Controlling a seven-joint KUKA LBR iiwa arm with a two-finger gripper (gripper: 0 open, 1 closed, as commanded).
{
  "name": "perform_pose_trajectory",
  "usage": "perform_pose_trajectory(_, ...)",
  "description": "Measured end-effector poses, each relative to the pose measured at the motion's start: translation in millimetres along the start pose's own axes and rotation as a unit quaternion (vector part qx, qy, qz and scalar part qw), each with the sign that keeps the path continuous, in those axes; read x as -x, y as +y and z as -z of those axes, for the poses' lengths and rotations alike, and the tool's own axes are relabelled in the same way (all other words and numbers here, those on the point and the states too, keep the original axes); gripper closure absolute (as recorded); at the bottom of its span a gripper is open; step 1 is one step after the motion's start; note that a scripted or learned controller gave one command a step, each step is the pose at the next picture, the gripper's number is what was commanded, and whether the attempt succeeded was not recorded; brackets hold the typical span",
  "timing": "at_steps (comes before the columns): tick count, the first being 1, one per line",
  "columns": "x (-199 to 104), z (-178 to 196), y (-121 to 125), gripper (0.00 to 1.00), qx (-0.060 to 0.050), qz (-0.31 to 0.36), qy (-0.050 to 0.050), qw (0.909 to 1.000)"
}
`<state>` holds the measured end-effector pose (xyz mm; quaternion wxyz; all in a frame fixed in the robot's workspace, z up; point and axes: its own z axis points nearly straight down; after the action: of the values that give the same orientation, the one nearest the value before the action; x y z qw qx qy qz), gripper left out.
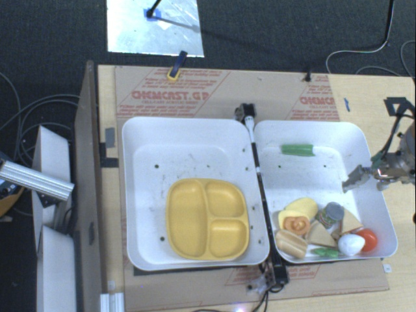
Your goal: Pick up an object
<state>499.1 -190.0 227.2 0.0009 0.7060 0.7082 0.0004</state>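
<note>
We see the gripper (364, 174) over the right bin (325, 135), above a toy food pile (322, 229). Whether it is wide or narrow we cannot tell. A yellow tray (208, 220) lies in the left bin (188, 135).

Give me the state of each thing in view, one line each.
Yellow tray: flat in the left bin, compartments bare.
Green stick: lying alone near the right bin's far wall.
Toy food pile: bunched in the right bin's near corner, pieces touching.
Gripper: over the right bin's right rim, holding nothing visible.
</note>
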Motion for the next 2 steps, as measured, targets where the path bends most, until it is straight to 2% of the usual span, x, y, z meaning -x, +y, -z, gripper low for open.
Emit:
perform_pose_trajectory(1,-69,-99,46,0.00,-0.002,0.004,0.002,1.0000)
perform_pose_trajectory(2,-98,-141,121,0.00,0.002,0.003,0.000,1.0000)
